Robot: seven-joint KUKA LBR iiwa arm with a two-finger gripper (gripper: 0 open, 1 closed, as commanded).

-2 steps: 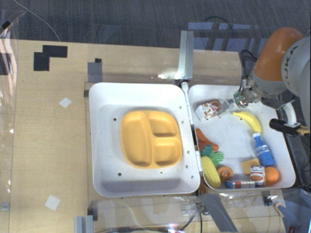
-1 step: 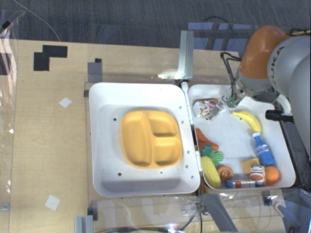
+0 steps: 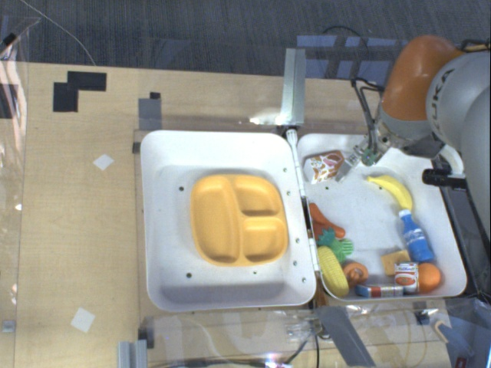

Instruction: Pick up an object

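Note:
My gripper (image 3: 354, 162) hangs low over the back of the right bin (image 3: 454, 236), reaching in from the grey arm with the orange band at the upper right. Its tip is just right of a red and white snack packet (image 3: 324, 166) and up-left of a yellow banana (image 3: 393, 190). I see nothing held in it. Further forward lie a blue bottle (image 3: 415, 237), an orange ball (image 3: 431, 277), a corn cob (image 3: 331, 266), a green spiky toy (image 3: 338, 245) and a red-orange toy (image 3: 325, 221).
The left bin (image 3: 165, 205) holds a yellow divided plate (image 3: 238, 218). A small box (image 3: 405, 271) and a marker (image 3: 380, 290) lie at the right bin's front edge. A metal post (image 3: 294, 87) stands behind the two bins.

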